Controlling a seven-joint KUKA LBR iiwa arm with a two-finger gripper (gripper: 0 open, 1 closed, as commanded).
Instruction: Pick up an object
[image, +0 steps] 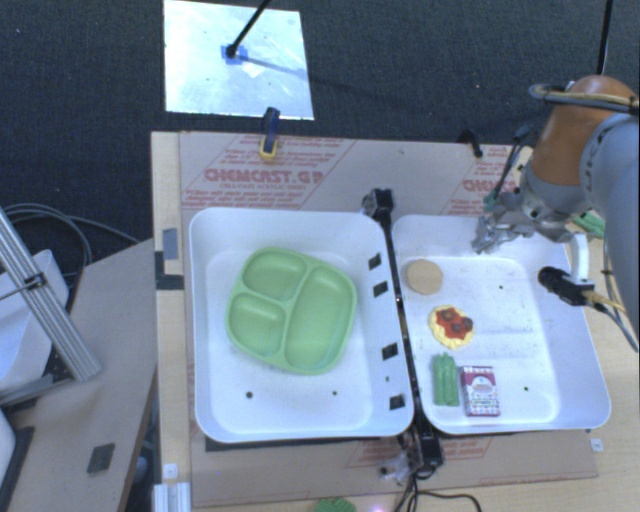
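Note:
The right bin (520, 405) holds a round tan cookie (424, 276), a small yellow pizza with red topping (452, 325), a green bean-like piece (444, 379) and a red and white box (481, 390). My gripper (488, 237) hangs over the right bin's far edge, up and to the right of the cookie. Nothing shows between its fingers, and it touches none of the objects.
The left bin (215, 300) holds a green three-compartment plate (292, 309). A black clip strip (390, 320) runs between the two bins. The grey arm with its orange band (590, 110) reaches in from the upper right.

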